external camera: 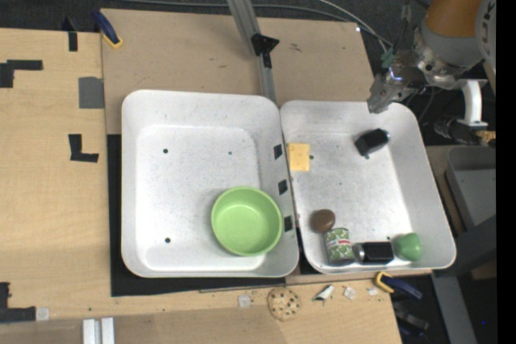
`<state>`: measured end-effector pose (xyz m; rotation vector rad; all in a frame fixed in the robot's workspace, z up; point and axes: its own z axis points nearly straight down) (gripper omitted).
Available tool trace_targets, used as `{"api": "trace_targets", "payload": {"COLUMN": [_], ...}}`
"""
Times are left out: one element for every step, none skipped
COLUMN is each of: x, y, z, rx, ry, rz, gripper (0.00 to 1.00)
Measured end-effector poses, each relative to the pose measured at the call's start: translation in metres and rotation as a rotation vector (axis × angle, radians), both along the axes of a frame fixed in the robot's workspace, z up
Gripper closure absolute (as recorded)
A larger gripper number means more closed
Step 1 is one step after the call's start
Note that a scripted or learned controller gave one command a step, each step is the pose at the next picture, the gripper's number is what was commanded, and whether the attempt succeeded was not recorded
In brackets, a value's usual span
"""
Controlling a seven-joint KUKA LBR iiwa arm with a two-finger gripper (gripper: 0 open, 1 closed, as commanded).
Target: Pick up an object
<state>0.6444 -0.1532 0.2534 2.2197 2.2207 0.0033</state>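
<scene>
down by the bench's front edge lies a cookie (280, 303), just outside the bins. right bin (348, 113) holds a small can (337, 245), a black block (375, 252), a green ball (409, 246), a brown disc (322, 219), a yellow square (299, 157) and a black lump (371, 142). left bin (145, 113) holds a green bowl (246, 221). gripper (380, 99) hangs over the right bin's far right corner, above the black lump, nothing seen in it; whether it's apart or together i cannot tell.

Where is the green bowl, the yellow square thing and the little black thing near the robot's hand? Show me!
green bowl (246, 221), camera view, on the bowl's inside bottom.
yellow square (299, 157), camera view, on the middle of its flat top.
small black object (372, 142), camera view, on the middle of its top.
</scene>
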Motion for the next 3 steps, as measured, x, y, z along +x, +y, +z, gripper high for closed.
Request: {"api": "trace_targets", "payload": {"x": [-0.031,-0.053,-0.065], "y": [0.05,0.1,0.148], "z": [-0.011,-0.026,-0.028], "rx": [0.002,0.002,0.002], "ry": [0.009,0.011,0.012], "rz": [0.004,0.005,0.006], "gripper": [1.0,1.0,1.0]}}
